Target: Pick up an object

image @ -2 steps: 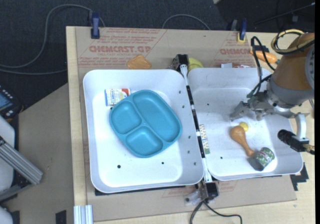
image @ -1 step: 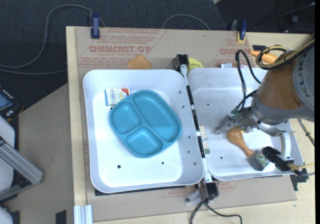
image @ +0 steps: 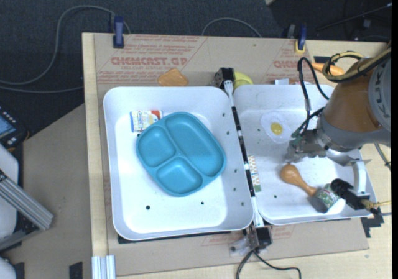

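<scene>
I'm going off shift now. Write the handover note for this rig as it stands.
Tool: low in the right bin, above the wooden brush; nothing seen held, finger state unclear.
Right bin: brush with its dark head toward the near right corner, fried egg toy toward the back.
Left bin: blue divided plate, small carton behind it.
Done: nothing lifted.
Left: grasp and raise one object; the brush is nearest.
</scene>
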Motion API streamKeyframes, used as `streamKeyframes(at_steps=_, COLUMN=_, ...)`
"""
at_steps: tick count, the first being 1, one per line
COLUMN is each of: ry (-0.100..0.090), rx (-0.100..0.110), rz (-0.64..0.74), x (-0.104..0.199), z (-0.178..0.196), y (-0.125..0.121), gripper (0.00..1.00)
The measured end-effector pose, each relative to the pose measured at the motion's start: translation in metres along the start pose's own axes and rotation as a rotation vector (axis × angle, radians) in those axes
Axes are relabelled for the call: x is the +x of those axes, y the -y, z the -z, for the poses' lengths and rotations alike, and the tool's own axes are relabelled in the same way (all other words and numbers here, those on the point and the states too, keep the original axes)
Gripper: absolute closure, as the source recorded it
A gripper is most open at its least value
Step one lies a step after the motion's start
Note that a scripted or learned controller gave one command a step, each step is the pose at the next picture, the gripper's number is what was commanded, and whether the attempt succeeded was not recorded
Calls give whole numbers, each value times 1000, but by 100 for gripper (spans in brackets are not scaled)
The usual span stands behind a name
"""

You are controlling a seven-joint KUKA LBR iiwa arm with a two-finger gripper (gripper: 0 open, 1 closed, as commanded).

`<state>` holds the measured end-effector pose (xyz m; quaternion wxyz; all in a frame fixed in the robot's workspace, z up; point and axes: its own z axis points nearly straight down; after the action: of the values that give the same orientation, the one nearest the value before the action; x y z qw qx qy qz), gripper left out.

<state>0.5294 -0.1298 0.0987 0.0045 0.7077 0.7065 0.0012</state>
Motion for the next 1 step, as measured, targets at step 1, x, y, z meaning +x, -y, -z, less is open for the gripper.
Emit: streamKeyframes(at_steps=1, ry=-1, rx=1, rz=0, x=0, z=-1, y=0, gripper=0)
